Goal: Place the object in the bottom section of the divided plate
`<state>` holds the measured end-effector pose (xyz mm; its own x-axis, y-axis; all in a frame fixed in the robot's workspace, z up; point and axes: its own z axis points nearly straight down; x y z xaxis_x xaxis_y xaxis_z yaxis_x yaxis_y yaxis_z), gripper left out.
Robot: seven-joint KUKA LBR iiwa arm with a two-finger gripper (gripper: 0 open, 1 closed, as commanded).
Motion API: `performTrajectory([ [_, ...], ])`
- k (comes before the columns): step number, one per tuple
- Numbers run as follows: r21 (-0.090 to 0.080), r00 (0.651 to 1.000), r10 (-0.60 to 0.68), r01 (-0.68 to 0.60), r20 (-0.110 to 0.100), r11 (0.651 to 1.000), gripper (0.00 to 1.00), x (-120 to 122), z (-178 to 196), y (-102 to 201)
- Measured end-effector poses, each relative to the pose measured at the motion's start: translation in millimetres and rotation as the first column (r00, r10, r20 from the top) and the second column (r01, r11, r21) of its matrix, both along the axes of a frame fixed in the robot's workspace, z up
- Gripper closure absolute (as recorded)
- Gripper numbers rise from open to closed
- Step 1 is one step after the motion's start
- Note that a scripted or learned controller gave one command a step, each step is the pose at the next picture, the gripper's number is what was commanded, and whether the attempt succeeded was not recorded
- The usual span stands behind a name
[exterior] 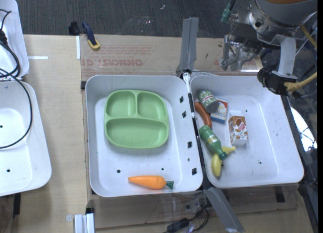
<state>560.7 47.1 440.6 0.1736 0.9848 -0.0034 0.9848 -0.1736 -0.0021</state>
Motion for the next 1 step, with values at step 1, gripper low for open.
performTrajectory([
  [1,-0.001,0.944,-0.331,0.331,-0.001,0.944,1.0,-39.2,-0.1,-52.6],
])
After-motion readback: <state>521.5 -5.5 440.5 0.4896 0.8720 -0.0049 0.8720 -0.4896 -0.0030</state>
